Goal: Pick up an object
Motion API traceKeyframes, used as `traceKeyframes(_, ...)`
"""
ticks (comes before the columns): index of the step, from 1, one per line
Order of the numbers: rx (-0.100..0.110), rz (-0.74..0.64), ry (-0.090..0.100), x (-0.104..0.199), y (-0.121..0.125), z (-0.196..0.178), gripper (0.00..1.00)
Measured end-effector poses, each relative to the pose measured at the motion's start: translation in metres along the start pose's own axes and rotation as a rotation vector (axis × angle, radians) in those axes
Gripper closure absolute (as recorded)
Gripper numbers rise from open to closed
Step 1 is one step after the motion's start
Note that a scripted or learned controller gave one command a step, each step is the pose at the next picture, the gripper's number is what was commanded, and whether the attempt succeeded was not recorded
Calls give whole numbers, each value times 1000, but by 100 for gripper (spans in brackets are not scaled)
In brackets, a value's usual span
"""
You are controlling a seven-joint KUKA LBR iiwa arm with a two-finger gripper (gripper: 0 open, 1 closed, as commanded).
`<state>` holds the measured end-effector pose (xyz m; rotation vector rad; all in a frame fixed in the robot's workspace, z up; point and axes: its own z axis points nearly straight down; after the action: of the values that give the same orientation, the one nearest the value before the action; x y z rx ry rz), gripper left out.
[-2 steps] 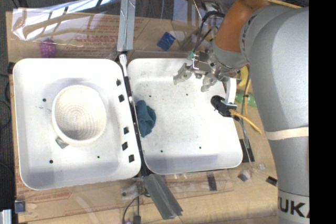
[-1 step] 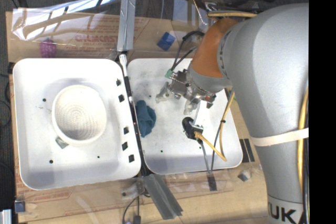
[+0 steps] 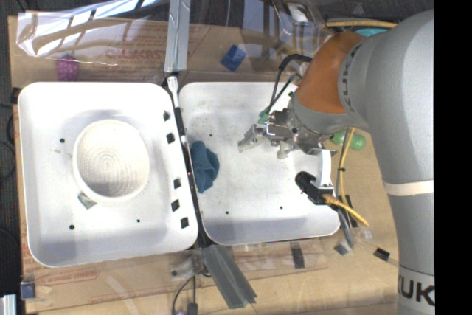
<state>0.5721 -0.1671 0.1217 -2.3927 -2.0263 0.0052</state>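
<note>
In the right bin (image 3: 243, 221), a crumpled blue cloth (image 3: 203, 166) lies against the left wall. My gripper (image 3: 259, 142) hangs over the bin's middle right, well right of the cloth, with its metal fingers (image 3: 247, 142) pointing left. Nothing shows between them. A green object (image 3: 352, 139) peeks out behind the wrist at the bin's right edge, mostly hidden by the arm. In the left bin (image 3: 44, 232), a white upturned bowl (image 3: 112, 158) sits near the middle, with a small grey piece (image 3: 85, 199) at its lower left.
Behind the bins, on the brown bench, stand a small blue block (image 3: 234, 57) and a purple object (image 3: 68, 68). A clear plastic sheet (image 3: 88, 18) lies at the back left. Cables (image 3: 343, 195) trail from the wrist over the right bin's right side.
</note>
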Motion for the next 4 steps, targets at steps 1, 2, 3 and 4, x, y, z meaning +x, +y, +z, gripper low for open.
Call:
traceKeyframes(1, -3, -140, -1, 68, -8, 30, 0)
traceKeyframes(2, -4, -381, -2, 59, -68, 30, 0)
traceKeyframes(3, -3, -384, -2, 60, -67, 21, 100)
traceKeyframes(4, -4, -264, -2, 105, -11, -70, 100)
